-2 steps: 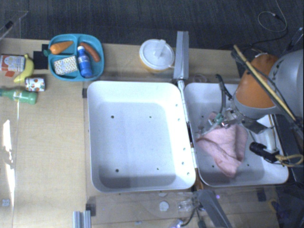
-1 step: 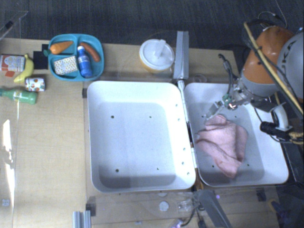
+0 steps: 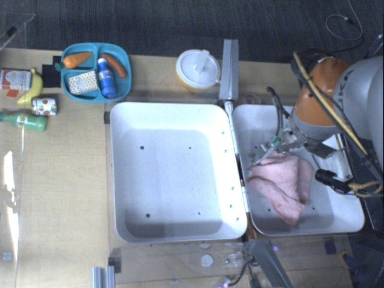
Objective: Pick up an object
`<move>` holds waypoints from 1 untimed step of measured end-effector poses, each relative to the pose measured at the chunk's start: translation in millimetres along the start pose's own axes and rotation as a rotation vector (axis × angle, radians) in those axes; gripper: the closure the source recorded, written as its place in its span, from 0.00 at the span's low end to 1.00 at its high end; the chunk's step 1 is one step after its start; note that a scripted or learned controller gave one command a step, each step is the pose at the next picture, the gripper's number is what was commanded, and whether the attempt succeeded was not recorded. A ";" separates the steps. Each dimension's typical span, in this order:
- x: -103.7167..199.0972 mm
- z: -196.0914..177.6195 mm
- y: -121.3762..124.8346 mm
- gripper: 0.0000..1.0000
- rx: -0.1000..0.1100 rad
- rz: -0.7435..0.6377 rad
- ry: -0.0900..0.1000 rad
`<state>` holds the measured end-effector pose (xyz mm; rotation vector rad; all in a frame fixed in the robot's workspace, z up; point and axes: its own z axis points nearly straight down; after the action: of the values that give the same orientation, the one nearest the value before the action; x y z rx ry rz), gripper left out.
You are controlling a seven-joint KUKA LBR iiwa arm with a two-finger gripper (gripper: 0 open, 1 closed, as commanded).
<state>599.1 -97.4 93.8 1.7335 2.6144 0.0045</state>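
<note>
Landmark: right bin [image 3: 354, 221], the 1 nearest the arm [image 3: 336, 95].

Pink cloth [image 3: 281, 185] lies crumpled inside the right bin, filling its middle and running down toward the near wall. Looks like the only loose item in that bin.

Gripper [image 3: 273, 149] sits low inside the right bin, at the cloth's upper left corner, touching it or just above it. Fingers point down and left toward the divider [image 3: 228, 71] between the 2 bins. Cannot tell whether they are apart or pinched together: the tips are small, blurred and lost against the cloth edge, so possibly a fold is caught, but the view does not settle it.

Orange band [image 3: 315, 95] of the wrist hangs over the right bin's far right corner, with a yellow cable [image 3: 336, 116] draped across it.

Left bin [image 3: 120, 179] sits directly left of the right bin, walls touching.

Further left of the right bin, beyond the left bin's far corner: blue divided tray [image 3: 123, 62] with toy food. White lidded cup [image 3: 198, 69] stands just beyond the gap between bins. Banana [image 3: 31, 87], can [image 3: 44, 106] and green bottle [image 3: 24, 121] lie at the bench's far left.
</note>
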 end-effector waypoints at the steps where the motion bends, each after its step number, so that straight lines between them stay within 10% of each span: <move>1: 0.1 -11.2 2.1 1.00 -0.005 -0.002 -0.002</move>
<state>600.9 -96.5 105.0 1.7289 2.6121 0.0087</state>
